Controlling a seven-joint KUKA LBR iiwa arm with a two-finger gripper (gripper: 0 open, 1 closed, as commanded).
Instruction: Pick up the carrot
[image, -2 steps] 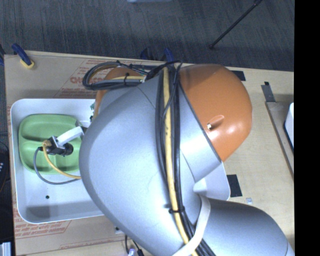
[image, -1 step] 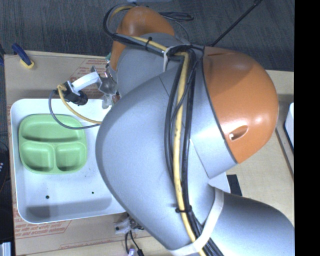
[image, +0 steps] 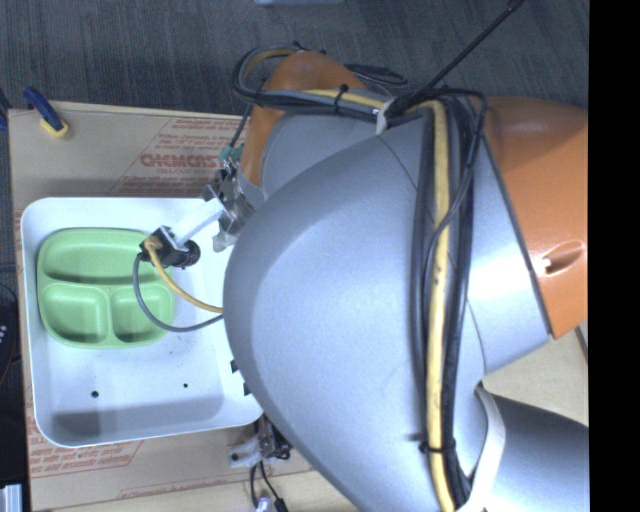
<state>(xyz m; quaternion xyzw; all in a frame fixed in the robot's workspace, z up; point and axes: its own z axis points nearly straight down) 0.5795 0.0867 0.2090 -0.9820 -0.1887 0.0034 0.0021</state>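
Inside left bin (image: 130, 415), green tray (image: 95, 285), carrot hidden

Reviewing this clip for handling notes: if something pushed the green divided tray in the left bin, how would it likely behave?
The green tray looks like thin moulded plastic, so probably light and stiff. It lies flat and low in the white bin, so it would likely slide, not tip.

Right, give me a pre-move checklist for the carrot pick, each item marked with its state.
1. Carrot located: cannot tell; the arm covers the right side of the bench.
2. Gripper state: cannot tell.
3. Carrot between the fingers: cannot tell.
4. Left bin in place on the bench: ok.
5. Green divided tray lying flat in the left bin: ok.
6. Cables free of the tray: not ok; a loop hangs over its right edge.
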